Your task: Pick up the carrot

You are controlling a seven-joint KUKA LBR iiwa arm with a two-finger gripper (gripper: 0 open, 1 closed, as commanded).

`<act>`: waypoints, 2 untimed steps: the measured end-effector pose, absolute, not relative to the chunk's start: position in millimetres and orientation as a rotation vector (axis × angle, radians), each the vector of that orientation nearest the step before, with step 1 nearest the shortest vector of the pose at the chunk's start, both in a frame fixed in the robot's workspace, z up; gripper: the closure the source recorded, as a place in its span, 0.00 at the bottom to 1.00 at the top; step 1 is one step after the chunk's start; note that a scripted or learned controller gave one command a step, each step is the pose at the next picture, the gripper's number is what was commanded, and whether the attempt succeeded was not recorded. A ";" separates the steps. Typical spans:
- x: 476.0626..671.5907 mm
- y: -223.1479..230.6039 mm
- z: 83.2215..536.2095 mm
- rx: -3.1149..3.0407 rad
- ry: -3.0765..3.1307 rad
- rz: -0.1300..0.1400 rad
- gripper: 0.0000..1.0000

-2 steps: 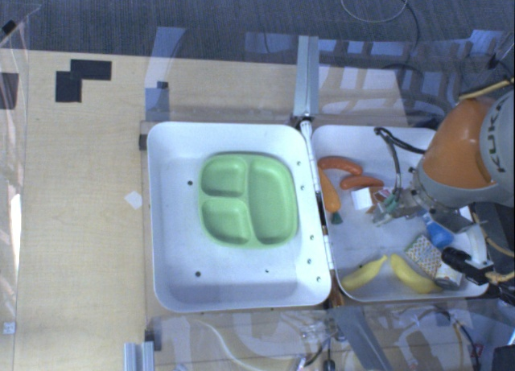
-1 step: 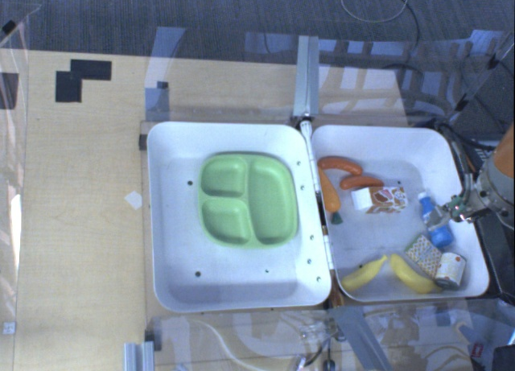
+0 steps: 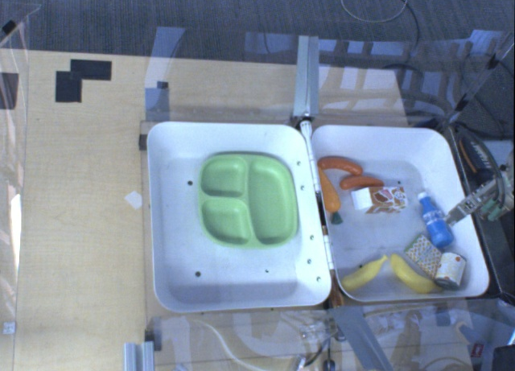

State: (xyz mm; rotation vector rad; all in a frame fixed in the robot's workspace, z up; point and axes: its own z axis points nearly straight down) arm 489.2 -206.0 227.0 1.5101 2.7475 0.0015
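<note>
The carrot (image 3: 328, 193) is orange with a dark green stub at its near end. It lies lengthwise against the left wall of the right bin (image 3: 451, 152). Just to its right are two red-orange sausages (image 3: 341, 165), and the nearer one (image 3: 362, 182) almost touches it. My gripper (image 3: 467, 210) reaches in over the right bin's right rim, just right of a blue bottle (image 3: 435, 224). It is far from the carrot, with nothing seen in it.
The left bin (image 3: 169, 224) holds a green divided plate (image 3: 246, 199). The right bin also holds a small white and orange box (image 3: 362, 198), a printed packet (image 3: 390, 198), two bananas (image 3: 364, 274) (image 3: 411, 274), a patterned pouch (image 3: 424, 253) and a small can (image 3: 451, 269).
</note>
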 end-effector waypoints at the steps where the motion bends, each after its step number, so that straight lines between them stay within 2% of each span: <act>1: 489.0 -205.5 171.2 1.291 2.859 0.001 1.00; 2: 489.3 -109.0 191.1 1.058 2.953 0.002 1.00</act>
